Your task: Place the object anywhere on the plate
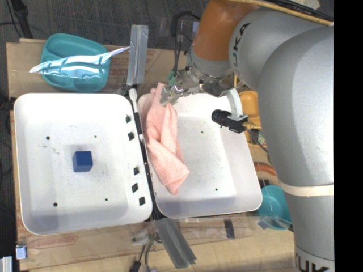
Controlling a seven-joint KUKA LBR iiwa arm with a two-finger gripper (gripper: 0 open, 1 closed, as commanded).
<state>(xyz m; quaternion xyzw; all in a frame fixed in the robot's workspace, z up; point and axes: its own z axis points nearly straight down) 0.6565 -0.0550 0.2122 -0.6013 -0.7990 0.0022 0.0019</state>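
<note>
A pink cloth point(164, 140) drapes down the left side of the right bin point(227, 169), its lower end resting on the bin floor. My gripper point(170, 92) is over the bin's far left corner, shut on the cloth's upper end, which is bunched and lifted between the fingers. A teal plate point(74, 75) stands behind the left bin, off to the left of the gripper, with a crumpled clear wrapper point(76, 61) lying across it. A small blue cube point(83, 161) sits on the floor of the left bin point(34, 123).
A grey taped strip point(137, 52) stands upright between the plate and the gripper. Black clips line the wall between the two bins. Another teal object point(275, 205) lies beside the right bin's near right corner, under the arm.
</note>
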